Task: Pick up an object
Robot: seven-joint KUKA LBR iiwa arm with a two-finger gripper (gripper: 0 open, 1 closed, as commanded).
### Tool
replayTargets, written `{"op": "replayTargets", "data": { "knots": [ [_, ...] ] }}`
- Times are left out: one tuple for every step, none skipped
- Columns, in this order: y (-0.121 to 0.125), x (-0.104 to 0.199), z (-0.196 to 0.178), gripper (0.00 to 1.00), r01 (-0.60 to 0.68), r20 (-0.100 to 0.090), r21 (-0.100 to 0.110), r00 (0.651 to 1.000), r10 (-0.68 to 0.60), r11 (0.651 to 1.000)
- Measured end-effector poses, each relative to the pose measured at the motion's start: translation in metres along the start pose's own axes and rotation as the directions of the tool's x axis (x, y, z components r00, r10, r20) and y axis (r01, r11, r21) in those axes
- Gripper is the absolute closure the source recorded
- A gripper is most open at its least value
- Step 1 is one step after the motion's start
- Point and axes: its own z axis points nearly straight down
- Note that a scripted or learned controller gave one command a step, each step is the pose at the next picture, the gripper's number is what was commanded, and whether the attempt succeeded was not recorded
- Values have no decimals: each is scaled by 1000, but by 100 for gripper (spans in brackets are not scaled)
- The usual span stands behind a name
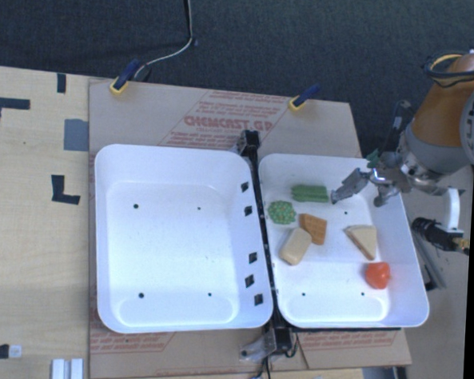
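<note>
Cardboard lies under two white bins on the bench, pinned at its far edge by two clamps with yellow and blue handles and. Nearest the camera, at the front of the right bin, the floor is bare white. A little farther in, a red tomato-like piece sits close to the bin's right wall. Behind it, a pale wedge lies apart from the tomato. Left of those, a tan block rests tilted, touching or almost touching an orange piece just behind it. A round green piece sits near the divider between the bins, just beside the tan block's far end. Farthest of the objects, a green bar lies flat toward the back of the bin.

The gripper hangs over the far right part of this bin, its two fingers spread wide with nothing between them; one fingertip is near the green bar's right end, whether touching I cannot tell. The grey and orange arm comes in from the right.

The left bin stands alongside. A cable runs across the dark floor beyond.
</note>
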Motion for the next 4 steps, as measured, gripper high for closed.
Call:
{"op": "replayTargets", "data": {
  "knots": [
    [1,70,111,0,5,3,-4,1000,-5,1000],
    [1,67,107,0,0,1,-2,1000,0,1000],
    [0,67,108,0,0,0,0,1000,0,1000],
    [0,67,108,0,0,0,0,1000,0,1000]
  ]
}}
